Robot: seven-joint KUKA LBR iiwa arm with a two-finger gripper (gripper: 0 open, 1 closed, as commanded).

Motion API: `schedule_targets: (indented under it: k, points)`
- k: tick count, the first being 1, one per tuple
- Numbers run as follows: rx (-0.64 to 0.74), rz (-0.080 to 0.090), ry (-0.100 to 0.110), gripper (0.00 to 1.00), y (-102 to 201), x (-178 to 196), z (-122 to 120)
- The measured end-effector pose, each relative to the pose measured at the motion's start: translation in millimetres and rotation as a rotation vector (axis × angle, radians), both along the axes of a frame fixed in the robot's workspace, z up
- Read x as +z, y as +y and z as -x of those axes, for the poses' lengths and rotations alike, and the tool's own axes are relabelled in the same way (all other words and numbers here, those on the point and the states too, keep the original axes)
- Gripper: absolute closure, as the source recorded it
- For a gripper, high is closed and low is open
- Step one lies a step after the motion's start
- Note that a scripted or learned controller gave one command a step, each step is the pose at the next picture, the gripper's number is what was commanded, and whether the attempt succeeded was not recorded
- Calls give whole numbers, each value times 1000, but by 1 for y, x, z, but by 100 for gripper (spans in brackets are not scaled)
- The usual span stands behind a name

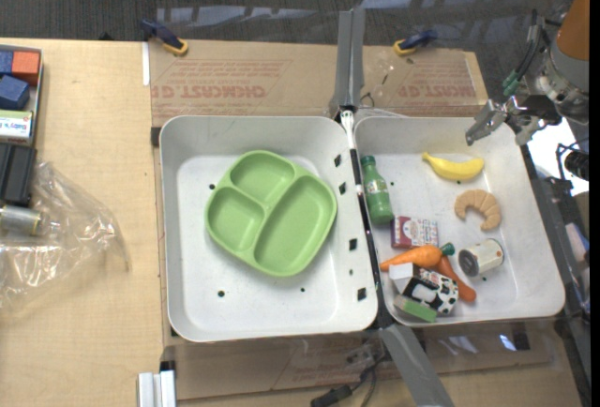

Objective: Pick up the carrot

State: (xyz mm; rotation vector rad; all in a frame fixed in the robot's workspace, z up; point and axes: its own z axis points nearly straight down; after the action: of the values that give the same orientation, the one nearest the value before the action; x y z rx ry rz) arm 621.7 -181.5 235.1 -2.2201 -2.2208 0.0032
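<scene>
Desk (84,321) carries two white bins. Left bin (187,302) holds a green plate (271,212) at its centre. Right bin (544,288): bottle (377,189) along left edge, banana (454,166) near far edge, croissant (479,206) right of centre, carrot (416,257) near front-left corner, touching a cow toy (431,292). Jaws (495,121) spread, pinching nothing, over the bin's far-right corner, well apart from carrot.

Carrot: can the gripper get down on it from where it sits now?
Probably yes, but tight. The gripper sits over the right bin's far corner, and the carrot shows unobstructed from above. A small pink box and a black-and-white toy crowd its sides.
</scene>
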Motion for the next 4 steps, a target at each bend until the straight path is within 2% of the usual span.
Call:
schedule_targets:
  k: [1,2,3,4]
  points:
    - [-7,0,-1,0,5,-140,12]
    - [80,0,-2,0,-13,-143,-35]
    - [184,0,-3,0,-11,-143,3]
    - [342,1,-4,0,-8,-142,-38]
